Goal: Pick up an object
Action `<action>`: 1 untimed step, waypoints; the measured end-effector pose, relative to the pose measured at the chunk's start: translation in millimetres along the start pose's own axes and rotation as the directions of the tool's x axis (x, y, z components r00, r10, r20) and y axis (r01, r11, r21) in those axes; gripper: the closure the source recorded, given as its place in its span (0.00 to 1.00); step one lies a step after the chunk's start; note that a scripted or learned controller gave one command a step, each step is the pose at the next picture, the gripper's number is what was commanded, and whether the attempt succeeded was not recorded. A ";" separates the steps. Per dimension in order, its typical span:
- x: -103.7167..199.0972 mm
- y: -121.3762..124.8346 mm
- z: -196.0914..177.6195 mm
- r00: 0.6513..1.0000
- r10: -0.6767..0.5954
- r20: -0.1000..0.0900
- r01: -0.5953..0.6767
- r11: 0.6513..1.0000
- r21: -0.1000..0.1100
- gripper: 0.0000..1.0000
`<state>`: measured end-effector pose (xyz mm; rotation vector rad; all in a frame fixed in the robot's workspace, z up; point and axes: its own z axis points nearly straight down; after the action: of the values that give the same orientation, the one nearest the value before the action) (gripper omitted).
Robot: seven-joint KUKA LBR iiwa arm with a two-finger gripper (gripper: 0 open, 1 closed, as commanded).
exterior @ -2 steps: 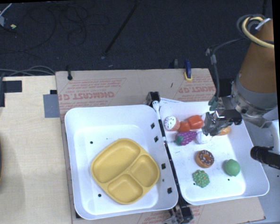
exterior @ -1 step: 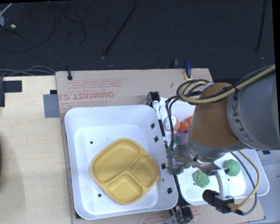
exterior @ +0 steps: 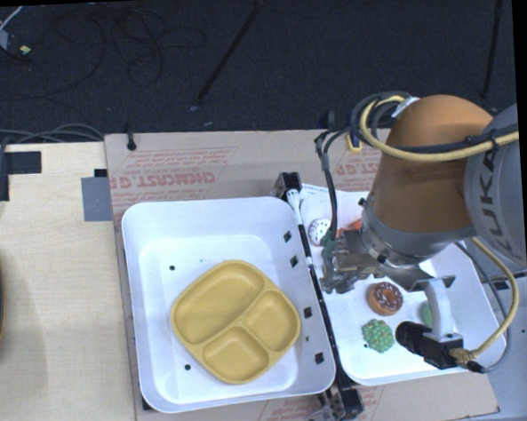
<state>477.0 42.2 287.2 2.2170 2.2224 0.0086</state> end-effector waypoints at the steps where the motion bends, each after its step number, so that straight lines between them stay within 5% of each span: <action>1: -24.4 -0.1 -79.8 1.000 0.004 0.003 -0.004 1.000 0.000 1.00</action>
<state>476.5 17.6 366.9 2.2201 2.2171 0.0055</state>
